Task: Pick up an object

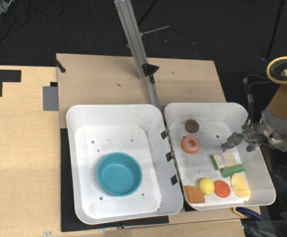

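1. From above, the right bin holds all the small items; everything here is placed against it.
2. The gripper hangs over its right side, reaching in from the right rim. Its jaws are spread a little with nothing between them.
3. Just below the gripper lie a patterned card and a green block.
4. A pink donut sits mid-bin, a brown donut above it.
5. Along the front edge: waffle, lemon, tomato, yellow slice.
6. The left bin holds a teal bowl.
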You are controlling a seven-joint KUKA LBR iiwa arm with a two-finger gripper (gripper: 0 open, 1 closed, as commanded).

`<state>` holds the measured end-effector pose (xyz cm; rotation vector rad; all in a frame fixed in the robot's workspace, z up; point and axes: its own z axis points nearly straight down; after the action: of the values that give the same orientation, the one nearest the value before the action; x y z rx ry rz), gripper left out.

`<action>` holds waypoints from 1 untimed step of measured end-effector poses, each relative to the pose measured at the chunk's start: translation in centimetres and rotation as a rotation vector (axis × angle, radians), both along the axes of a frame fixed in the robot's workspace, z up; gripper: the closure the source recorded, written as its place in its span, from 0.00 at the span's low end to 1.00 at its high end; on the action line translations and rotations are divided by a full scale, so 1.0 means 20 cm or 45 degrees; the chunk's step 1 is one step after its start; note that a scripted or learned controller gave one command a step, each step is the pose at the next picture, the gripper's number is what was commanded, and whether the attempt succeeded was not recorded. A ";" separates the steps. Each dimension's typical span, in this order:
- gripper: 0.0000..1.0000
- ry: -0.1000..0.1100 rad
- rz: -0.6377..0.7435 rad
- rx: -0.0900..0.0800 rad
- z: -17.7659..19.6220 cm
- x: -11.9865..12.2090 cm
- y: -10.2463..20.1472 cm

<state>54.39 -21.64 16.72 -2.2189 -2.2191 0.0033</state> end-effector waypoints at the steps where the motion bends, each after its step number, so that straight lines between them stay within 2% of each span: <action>1: 0.00 0.000 0.001 0.000 -0.24 -0.02 0.04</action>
<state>53.92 -20.76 11.96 -2.2177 -2.2200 0.0029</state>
